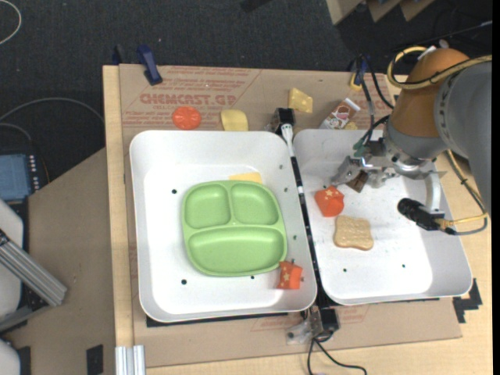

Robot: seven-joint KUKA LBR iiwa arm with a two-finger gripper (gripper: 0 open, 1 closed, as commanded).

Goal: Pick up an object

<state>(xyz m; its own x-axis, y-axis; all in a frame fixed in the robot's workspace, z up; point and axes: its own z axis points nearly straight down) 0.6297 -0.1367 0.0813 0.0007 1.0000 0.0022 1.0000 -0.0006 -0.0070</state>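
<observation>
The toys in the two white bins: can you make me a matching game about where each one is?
Things:
1. green divided plastic plate
2. slice of toy toast
3. small orange toy block
4. round orange toy

Places:
A. right bin
B. on the cardboard behind the bins
C. middle of the left bin
D. left bin's front right corner

Pairs: 1-C, 2-A, 3-D, 4-B

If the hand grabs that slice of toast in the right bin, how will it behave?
The toast slice lies flat, so it probably won't roll. It looks thin and rigid, likely light toy food. Its low edges may slip from the hand.
</observation>
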